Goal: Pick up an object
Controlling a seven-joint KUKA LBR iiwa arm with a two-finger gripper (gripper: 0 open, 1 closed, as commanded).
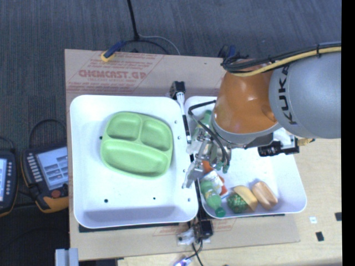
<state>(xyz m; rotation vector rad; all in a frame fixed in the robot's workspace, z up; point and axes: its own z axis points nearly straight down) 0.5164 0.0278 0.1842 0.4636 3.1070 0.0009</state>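
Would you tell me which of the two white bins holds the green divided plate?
The left bin holds the green divided plate; the right bin holds small food items instead.

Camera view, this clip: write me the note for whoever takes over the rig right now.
Pincer: low over the left end of the right bin, near the divider between the bins. Its grip cannot be made out, and nothing is clearly held.
Things: a green tray lies in the left bin. In the right bin, just below the pincer, a cluster of small green and red items; further right a dark green piece, a yellow piece and an orange-tan roll.
Done: the arm is over the right bin.
Left: confirm a grasp and lift one object.
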